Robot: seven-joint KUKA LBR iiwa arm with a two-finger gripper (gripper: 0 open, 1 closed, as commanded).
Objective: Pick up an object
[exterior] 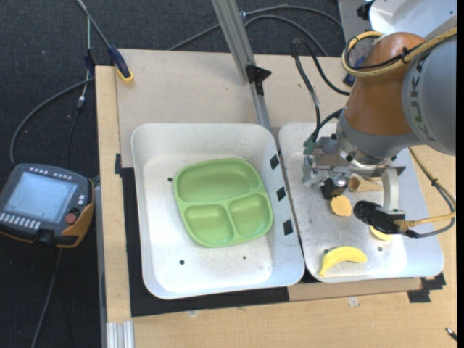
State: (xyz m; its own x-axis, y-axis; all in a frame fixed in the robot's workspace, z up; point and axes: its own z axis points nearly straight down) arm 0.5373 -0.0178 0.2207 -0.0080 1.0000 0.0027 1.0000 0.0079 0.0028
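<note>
My gripper (pixel 332 188) hangs low over the right bin (pixel 312 256), under the grey arm with its orange band. Just below and right of it lies a small orange-yellow piece (pixel 341 207). A yellow banana (pixel 343 258) rests near the bin's front edge. A further yellow item (pixel 380 231) peeks out from under a black part by the cable at the right. A tan piece (pixel 354 183) shows beside the gripper body. Nothing is visibly held.
The left bin (pixel 156 267) holds a green divided plate (pixel 222 201). A metal pole (pixel 239 35) slants up from between the bins. A teach pendant (pixel 43 205) lies on the floor at far left. Cables run across the bench behind the bins.
</note>
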